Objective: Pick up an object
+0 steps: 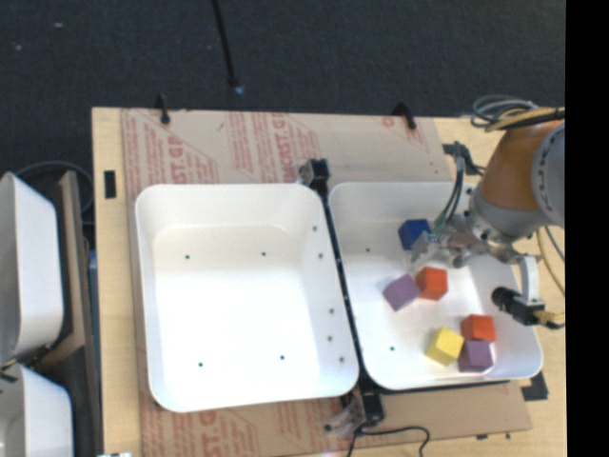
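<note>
Blocks, six in all, lie in the right bin (381,355): a blue block (413,232) near the middle of the bin's far half, a purple block (401,291) touching an orange block (433,283) just in front of it, and toward the near right corner a yellow block (443,346), a second orange block (479,328) and a second purple block (476,354) packed closely together. The near cluster sits close to the bin's front rim; open white floor lies to the left of all the blocks, along the divider between the bins. The left bin (152,255) stands beside it on a cardboard-covered bench (219,146). The grey arm (519,184), with its orange band, enters from the right and bends down over the right bin's far right part. The gripper (445,247) hangs low between the blue block and the purple-orange pair, just right of the blue block; how far it is open, and whether it holds anything, cannot be told.
</note>
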Robot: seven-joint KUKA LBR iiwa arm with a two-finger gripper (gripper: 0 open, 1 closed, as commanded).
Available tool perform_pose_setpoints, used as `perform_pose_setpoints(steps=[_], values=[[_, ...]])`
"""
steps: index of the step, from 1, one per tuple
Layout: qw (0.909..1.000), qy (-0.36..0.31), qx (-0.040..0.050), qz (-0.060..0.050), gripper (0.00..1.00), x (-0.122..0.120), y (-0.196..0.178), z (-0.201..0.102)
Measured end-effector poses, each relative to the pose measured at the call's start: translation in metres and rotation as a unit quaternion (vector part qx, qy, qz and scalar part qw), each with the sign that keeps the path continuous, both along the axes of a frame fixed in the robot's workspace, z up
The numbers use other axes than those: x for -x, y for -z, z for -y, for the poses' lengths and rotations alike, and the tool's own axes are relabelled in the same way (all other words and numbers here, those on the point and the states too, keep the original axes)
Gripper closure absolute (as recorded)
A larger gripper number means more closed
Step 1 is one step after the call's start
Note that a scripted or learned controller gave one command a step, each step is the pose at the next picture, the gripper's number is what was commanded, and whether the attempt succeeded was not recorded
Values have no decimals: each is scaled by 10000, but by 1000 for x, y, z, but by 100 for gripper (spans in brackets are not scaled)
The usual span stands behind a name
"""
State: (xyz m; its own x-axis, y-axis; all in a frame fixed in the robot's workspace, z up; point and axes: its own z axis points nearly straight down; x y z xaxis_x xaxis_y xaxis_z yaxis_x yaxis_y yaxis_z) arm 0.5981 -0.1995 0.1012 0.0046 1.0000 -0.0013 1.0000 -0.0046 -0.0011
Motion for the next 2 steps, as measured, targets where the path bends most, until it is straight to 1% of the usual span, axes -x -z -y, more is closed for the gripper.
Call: perform_pose_setpoints(steps=[1, 2], values=[[10000, -19, -5, 10, 0, -1, -1, -2], [10000, -39, -5, 12, 0, -42, 0, -46]])
